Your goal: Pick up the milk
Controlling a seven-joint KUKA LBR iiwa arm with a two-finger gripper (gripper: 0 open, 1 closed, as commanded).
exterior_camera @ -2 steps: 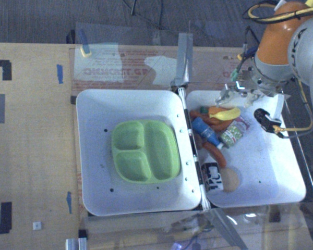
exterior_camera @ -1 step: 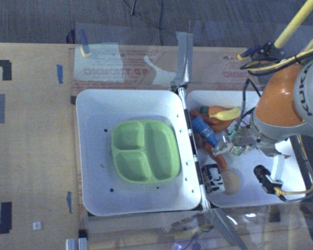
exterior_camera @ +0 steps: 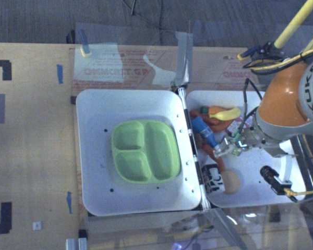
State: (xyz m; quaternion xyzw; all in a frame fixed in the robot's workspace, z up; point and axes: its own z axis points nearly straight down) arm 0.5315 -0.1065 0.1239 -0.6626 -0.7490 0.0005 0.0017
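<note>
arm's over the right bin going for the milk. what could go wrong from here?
1. The gripper hovers over crowded items: the blue bottle and banana sit close together, so it may grab the wrong one.
2. The black-and-white carton, probably the milk, lies against the bin wall, leaving little finger room.

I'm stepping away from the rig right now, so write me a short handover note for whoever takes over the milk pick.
Gripper: low inside the right bin, over the pile of items at its left side; nothing seen between its fingers.
Milk: probably the black-and-white carton lying by the right bin's left wall, next to a tan round item; hard to confirm at this size.
Other things: green divided plate sits in the left bin.
Done: arm has reached into the right bin.
Left: grasp the milk and lift it.
</note>
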